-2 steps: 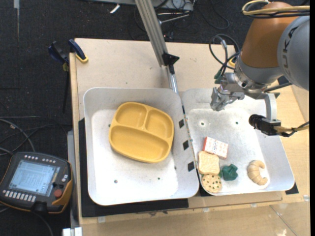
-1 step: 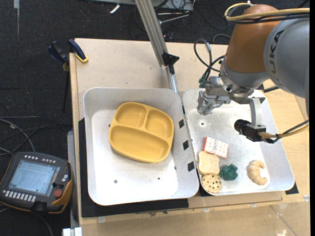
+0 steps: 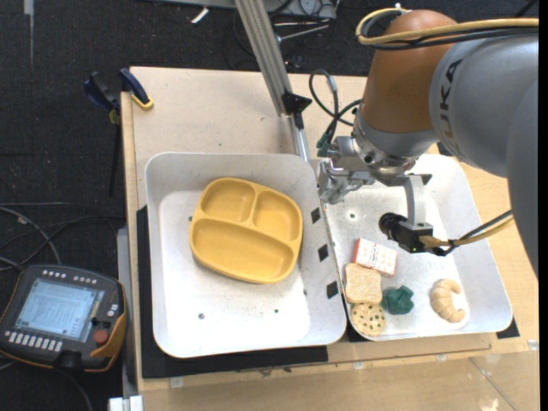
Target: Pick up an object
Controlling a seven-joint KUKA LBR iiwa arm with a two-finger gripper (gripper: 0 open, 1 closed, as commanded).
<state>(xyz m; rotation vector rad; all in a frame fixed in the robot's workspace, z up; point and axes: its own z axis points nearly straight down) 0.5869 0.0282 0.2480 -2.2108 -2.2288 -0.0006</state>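
Note:
My gripper [image 3: 336,183] hangs over the left edge of the right bin [image 3: 479,221], near the divide between the two bins, with the bulky grey and orange wrist above it. Nothing shows beneath it. At the front of the right bin lie a pink-and-white box [image 3: 376,255], a slice of toast [image 3: 363,283], a speckled cookie [image 3: 368,318], a dark green lump [image 3: 398,299] and a croissant [image 3: 449,300]. They sit below and to the right of the gripper, apart from it. A yellow divided plate [image 3: 247,229] lies in the left bin [image 3: 171,187].
A slanted metal pole [image 3: 265,50] rises behind the bins. A blue clamp [image 3: 120,88] grips the bench's back left corner. A teach pendant [image 3: 56,315] lies off the bench at the lower left. A black cable fitting [image 3: 402,229] hangs off the wrist over the right bin.

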